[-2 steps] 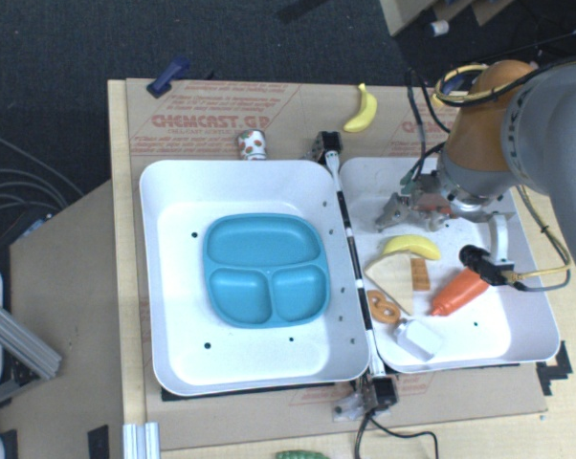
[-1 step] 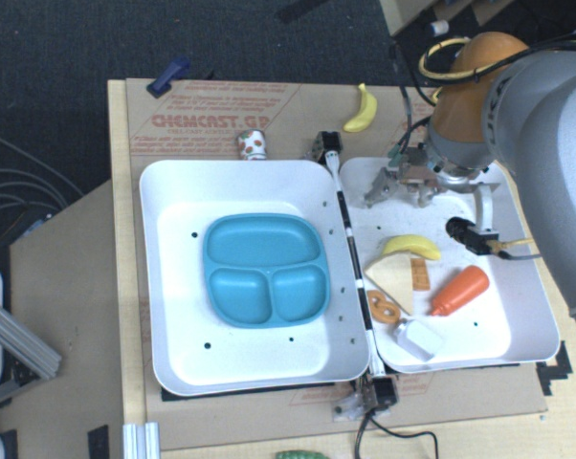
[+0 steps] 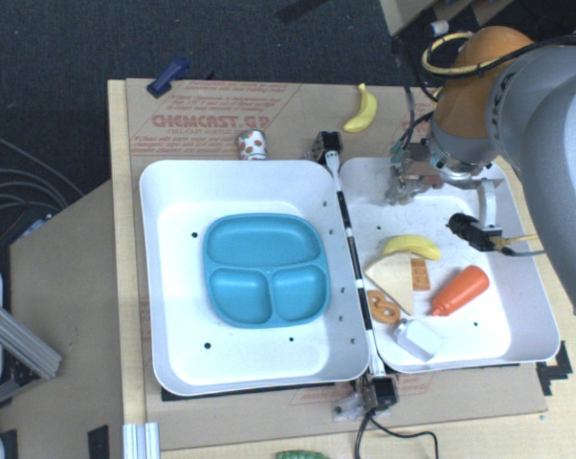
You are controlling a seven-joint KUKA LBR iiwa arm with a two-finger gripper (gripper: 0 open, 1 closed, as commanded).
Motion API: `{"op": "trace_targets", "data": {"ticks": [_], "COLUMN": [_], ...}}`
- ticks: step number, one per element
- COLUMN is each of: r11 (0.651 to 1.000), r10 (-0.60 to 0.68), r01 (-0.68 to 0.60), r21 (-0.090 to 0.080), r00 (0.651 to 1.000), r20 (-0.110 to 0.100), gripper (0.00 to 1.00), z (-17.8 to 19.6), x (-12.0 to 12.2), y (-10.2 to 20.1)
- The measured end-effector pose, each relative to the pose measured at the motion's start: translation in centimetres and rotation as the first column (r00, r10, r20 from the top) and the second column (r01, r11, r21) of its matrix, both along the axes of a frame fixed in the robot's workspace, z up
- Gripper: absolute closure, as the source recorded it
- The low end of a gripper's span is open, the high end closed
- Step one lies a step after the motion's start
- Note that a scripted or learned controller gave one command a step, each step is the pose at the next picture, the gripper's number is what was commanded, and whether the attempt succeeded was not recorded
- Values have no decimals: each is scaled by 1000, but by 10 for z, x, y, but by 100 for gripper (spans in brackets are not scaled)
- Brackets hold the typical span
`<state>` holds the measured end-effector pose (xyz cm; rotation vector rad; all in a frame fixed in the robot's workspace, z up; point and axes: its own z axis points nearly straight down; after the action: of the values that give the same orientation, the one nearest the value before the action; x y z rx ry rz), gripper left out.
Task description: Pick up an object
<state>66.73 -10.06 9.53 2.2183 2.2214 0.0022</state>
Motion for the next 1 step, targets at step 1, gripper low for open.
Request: {"op": "trace_targets", "data": {"ticks": [1], "r11": [1000], "r10": [0], "r01": [0], "r21": [0], "r00": [1000], "r20": [0], "gripper": [0], "z": [0], "x": [0], "y": [0]}}
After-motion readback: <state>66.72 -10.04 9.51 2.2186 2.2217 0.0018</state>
